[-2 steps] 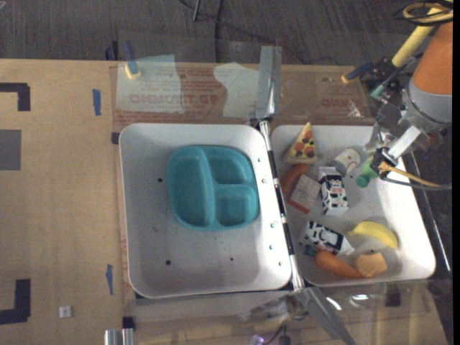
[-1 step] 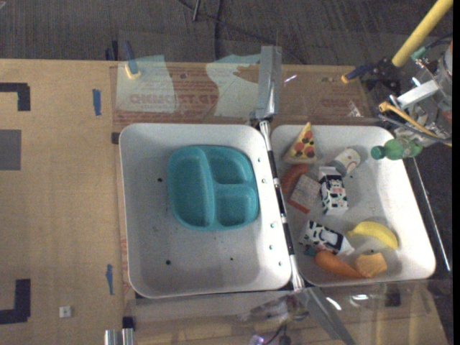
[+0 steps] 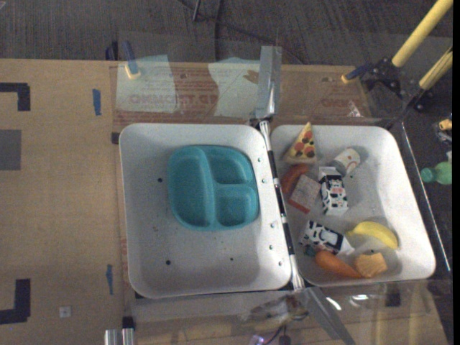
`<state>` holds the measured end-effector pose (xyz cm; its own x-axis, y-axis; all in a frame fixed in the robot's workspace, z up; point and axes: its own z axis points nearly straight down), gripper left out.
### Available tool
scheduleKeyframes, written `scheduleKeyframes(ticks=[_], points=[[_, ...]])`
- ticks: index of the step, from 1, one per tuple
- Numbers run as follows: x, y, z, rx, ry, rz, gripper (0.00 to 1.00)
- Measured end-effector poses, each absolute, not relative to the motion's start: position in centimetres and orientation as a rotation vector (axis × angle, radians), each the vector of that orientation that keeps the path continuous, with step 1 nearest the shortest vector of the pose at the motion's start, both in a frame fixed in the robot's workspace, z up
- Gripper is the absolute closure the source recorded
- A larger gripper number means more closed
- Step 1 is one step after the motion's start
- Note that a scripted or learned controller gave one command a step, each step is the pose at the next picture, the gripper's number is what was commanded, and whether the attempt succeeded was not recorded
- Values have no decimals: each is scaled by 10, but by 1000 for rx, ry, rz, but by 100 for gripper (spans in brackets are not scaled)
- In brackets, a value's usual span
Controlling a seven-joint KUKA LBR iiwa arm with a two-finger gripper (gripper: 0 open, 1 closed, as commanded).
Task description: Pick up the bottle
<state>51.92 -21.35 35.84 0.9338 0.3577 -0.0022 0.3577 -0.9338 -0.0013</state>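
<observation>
A small pale bottle (image 3: 346, 160) lies on its side near the back of the right bin (image 3: 410, 192). A pizza slice toy (image 3: 302, 144) is to its left. Just in front of it stands a black-and-white spotted carton (image 3: 333, 195). The bottle lies free, with nothing touching it from above.
The right bin also holds a red-orange piece (image 3: 292, 179), a second spotted carton (image 3: 325, 236), a banana (image 3: 374, 233), a carrot (image 3: 336, 264) and an orange chunk (image 3: 371, 265). A teal divided plate (image 3: 213, 187) lies in the left bin (image 3: 144, 214). Yellow poles (image 3: 424, 24) stand at the back right.
</observation>
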Motion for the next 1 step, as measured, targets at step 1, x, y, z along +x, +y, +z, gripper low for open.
scheduleKeyframes(ticks=[1], points=[[479,-220,321,-3121,-328,7,100]])
